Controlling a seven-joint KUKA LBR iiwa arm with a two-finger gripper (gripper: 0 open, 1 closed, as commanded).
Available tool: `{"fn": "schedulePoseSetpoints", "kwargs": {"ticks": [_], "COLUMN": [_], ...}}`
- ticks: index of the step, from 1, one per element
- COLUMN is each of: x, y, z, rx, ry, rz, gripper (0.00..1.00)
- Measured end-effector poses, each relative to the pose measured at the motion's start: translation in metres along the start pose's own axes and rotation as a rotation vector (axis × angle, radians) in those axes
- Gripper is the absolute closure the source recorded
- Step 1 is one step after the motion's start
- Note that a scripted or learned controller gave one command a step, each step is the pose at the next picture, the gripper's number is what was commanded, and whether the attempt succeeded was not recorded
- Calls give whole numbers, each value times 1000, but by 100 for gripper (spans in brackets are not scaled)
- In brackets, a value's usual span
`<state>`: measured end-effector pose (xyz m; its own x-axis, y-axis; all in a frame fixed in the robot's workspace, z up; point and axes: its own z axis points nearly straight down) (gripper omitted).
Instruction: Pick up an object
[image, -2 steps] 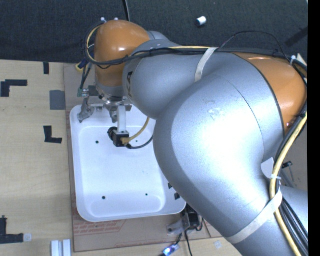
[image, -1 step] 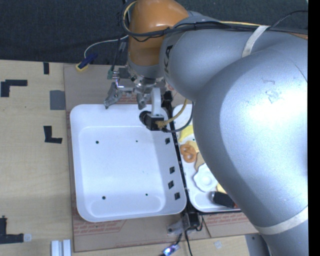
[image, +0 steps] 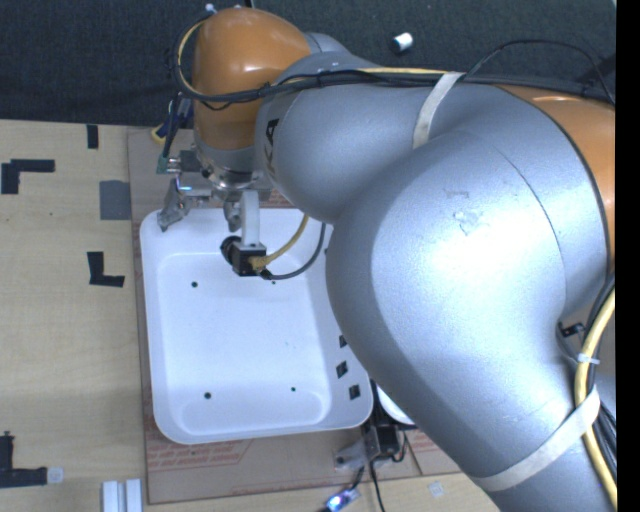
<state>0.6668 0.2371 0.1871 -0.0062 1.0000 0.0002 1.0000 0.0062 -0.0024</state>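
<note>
White bin (image: 230, 345) is noted on the pale wooden bench (image: 60, 330), toward its near edge. Grey arm (image: 450, 260) is extended across from the right edge. End effector (image: 176, 205) is positioned over the bin's far-left corner; open or closed cannot be told. The object's location cannot be told.

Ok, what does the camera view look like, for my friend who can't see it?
A big grey robot arm with an orange band reaches in from the right, its gripper at the far left corner of a shallow white bin. The bin rests on a pale wooden bench.
</note>
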Motion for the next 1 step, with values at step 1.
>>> {"fn": "schedulePoseSetpoints", "kwargs": {"ticks": [1], "x": [-3], "y": [1], "z": [-12], "rx": [0], "ry": [-2], "rz": [2], "gripper": [100]}}
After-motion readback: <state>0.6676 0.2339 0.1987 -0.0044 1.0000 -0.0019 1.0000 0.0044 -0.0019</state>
